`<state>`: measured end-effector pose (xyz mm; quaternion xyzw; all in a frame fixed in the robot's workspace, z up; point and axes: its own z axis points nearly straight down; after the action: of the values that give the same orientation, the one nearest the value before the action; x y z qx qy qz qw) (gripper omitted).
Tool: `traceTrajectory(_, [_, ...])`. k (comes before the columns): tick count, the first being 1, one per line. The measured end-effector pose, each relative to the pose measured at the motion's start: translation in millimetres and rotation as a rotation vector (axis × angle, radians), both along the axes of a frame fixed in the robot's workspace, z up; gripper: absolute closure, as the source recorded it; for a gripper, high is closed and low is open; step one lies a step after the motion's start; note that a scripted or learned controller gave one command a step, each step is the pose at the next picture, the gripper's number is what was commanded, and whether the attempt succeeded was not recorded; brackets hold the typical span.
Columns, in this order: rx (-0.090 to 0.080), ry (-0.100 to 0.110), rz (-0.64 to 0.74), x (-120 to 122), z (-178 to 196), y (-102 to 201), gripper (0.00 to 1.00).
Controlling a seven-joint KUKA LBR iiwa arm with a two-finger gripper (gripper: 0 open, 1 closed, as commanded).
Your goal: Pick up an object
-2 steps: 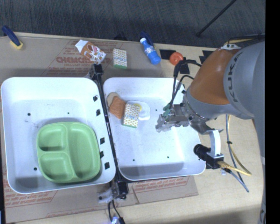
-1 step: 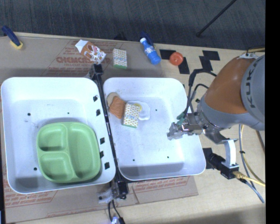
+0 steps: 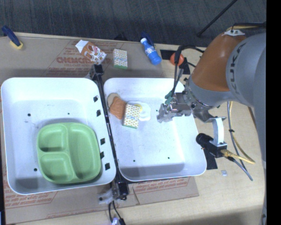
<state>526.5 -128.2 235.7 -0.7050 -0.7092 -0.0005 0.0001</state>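
Gripper over right bin

Gripper (image 3: 163, 114) is seen above the right bin (image 3: 150, 170), near its right wall; whether it is spread cannot be told. Open floor lies below it. A sponge (image 3: 131, 115) is found left of it. A green tray (image 3: 68, 152) sits in the left bin (image 3: 18, 97).

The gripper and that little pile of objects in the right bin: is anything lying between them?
No. In the camera view, bare white bin floor separates the gripper from the pile.
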Motion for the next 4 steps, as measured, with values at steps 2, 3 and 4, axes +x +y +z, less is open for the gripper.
traceTrajectory(2, [0.000, 0.003, 0.001, -49.8, -18.9, -29.3, 1.00])
traceTrajectory(3, [0.000, 0.003, 0.001, -49.9, -21.7, -28.4, 1.00])
traceTrajectory(4, [-0.001, 0.003, 0.000, -21.2, -42.4, -46.8, 1.00])
